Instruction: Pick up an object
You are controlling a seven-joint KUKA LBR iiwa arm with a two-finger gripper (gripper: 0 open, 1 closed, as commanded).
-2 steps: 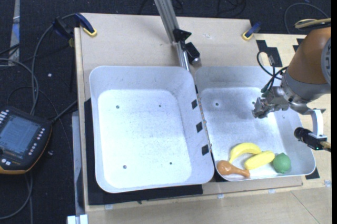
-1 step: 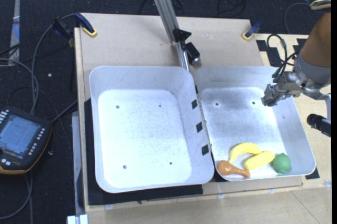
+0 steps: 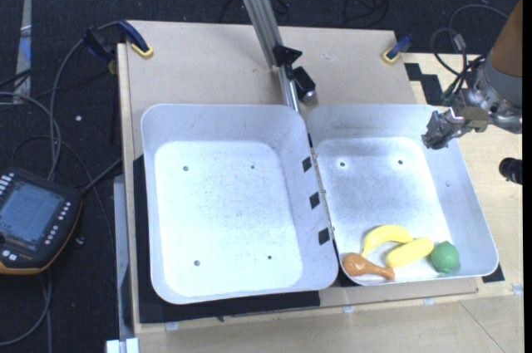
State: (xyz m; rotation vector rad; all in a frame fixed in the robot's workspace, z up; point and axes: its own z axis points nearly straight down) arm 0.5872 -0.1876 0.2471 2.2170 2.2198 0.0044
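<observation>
In the right bin, near its front edge, lie a yellow banana-shaped piece, a yellow oblong piece, a green round piece and an orange spoon-shaped piece. My gripper hangs over the bin's far right rim, well behind these objects. Nothing shows between its fingers.
The left bin lies beside the right one. A metal pole slants down to the seam between the bins. Clamps sit at the bench's back corners, and a teach pendant lies off the bench to the left.
</observation>
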